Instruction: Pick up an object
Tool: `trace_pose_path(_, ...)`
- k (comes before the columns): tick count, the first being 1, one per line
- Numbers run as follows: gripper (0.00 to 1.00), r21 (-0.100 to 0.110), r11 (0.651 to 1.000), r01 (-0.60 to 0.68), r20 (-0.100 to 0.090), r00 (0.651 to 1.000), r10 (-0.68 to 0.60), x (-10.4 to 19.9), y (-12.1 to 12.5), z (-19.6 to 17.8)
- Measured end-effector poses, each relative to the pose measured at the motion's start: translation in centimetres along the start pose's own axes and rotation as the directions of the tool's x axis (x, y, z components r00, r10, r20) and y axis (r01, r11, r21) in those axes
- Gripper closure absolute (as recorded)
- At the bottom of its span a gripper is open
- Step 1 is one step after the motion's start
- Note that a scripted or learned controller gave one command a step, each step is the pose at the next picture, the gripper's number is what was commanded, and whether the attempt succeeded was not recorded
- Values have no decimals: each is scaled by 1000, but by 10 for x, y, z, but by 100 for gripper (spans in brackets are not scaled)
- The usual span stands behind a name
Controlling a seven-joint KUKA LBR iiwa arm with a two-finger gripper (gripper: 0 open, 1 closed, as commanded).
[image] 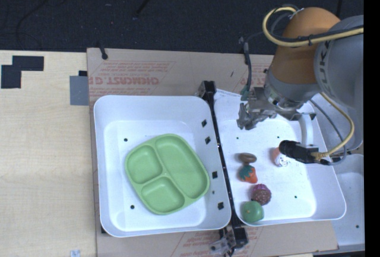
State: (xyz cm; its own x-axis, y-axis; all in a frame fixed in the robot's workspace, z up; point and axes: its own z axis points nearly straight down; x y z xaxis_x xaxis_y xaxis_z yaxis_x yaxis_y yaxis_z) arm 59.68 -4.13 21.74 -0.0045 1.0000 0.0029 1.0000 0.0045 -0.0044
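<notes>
The little brown piece (247,158) lies in the right bin (320,205), near its left wall, at the top of a short row — red toy (249,174), dark berry (260,194), green ball (252,212). The gripper (250,117) hangs just toward the bin's far edge from it (I cannot tell how it is set).

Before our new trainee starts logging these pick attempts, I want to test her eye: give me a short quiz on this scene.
1. True or false: the green plate lies in the left bin.
2. Which thing in the right bin lies nearest the bottom of the view? A. brown piece B. green ball C. dark red ball
3. How many compartments does the plate have?

Key: 1 true. 2 B, the green ball, below the dark red ball and the brown piece. 3 three.
</notes>
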Motion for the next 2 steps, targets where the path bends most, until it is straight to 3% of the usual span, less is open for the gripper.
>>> trace_pose_path(2, 100, 1, 1000, 0, 1, 1000, 0, 123, -18, -2)
